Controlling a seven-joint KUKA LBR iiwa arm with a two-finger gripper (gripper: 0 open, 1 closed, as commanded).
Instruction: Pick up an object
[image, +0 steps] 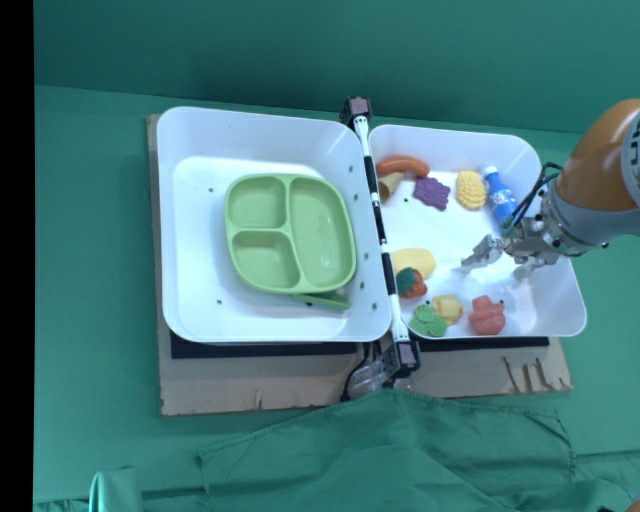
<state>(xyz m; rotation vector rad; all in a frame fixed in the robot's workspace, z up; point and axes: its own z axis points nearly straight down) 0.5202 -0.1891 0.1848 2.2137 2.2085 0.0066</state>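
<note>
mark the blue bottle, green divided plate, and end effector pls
blue bottle (498, 194), camera view, on its body
green divided plate (290, 233), camera view, on the centre divider
end effector (487, 252), camera view, midway between fingertips

left bin (200, 150) holds a green divided tray (290, 233). right bin (560, 310) holds assorted toy foods. gripper (497, 255) is positioned over the right bin, nothing visible between its jaws.
</note>
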